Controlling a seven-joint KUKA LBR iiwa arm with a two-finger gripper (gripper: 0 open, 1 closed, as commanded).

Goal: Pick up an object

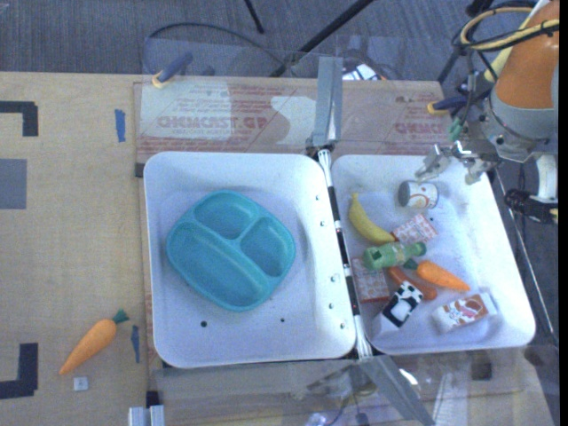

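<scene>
Lying curved, yellow banana (368, 222)

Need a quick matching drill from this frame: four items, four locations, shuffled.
Items:
1. tray
2. banana
3. carton
4. loose carrot

Places:
A. on the bench, outside both bins
B. left bin
C. right bin, near the divider
D. right bin, front right corner

Pairs: 1-B, 2-C, 3-D, 4-A
</scene>
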